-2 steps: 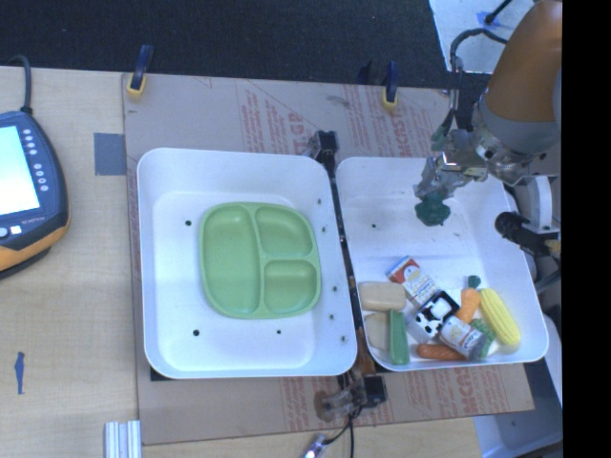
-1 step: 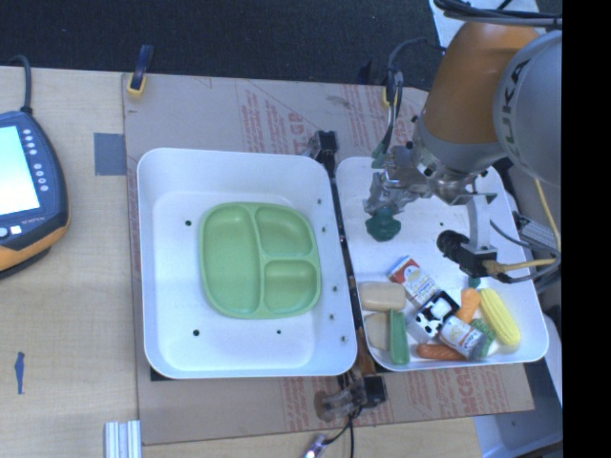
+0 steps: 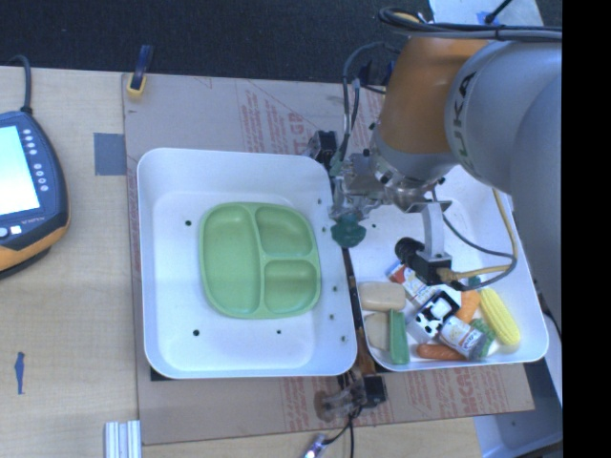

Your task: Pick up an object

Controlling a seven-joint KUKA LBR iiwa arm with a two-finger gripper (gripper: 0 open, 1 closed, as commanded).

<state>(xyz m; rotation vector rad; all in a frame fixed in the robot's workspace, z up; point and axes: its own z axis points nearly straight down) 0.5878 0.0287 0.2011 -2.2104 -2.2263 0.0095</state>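
My gripper [image 3: 347, 214] hangs over the rim between the two white bins, under the grey arm with its orange band [image 3: 425, 93]. A small dark teal object [image 3: 348, 233] sits right at the fingertips, and the fingers look shut on it above the divider. The right bin [image 3: 530, 351] holds a pile of toy foods: a beige bread piece [image 3: 382, 298], a green stick [image 3: 397, 337], a carrot [image 3: 439, 352], a yellow corn cob [image 3: 500, 318] and a black-and-white toy [image 3: 434, 313]. The arm hides the back of that bin.
The left bin [image 3: 158, 256] holds a light green divided plate [image 3: 260, 259]. A teach pendant [image 3: 24, 194] lies on the bench at the far left. Cables loop around the wrist, and a small black part [image 3: 410, 251] hangs near the food pile.
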